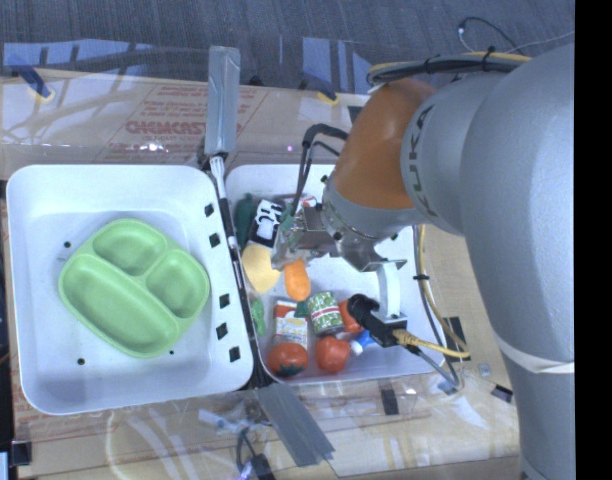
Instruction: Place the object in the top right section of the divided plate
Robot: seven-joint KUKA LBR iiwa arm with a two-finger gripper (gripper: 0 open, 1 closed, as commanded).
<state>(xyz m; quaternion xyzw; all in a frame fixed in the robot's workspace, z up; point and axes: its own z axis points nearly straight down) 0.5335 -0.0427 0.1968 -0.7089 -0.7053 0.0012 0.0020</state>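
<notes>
Grey and bulky, my own arm [506, 168] fills the near right of the scene, its orange band [386, 148] hanging over the right bin [406, 368]. Below it my gripper [292, 250] reaches down among the toys at the bin's left side — whether it is clenched or released I cannot tell, since the wrist hides it. An orange piece [298, 281] sits just under the tip, touching or very nearly so, with a pale yellow piece [258, 266] just beside it; I judge one of these to be my target, though I cannot say I hold either. Further out lie a small can [325, 313], two red tomato-like pieces [333, 353] and a black-and-white item [267, 218]. Across the divider, the green divided plate [133, 286] lies in the left bin [36, 368], all three sections bare. So the task looks barely begun — picking, carrying over and setting down in the top right section are all left.
</notes>
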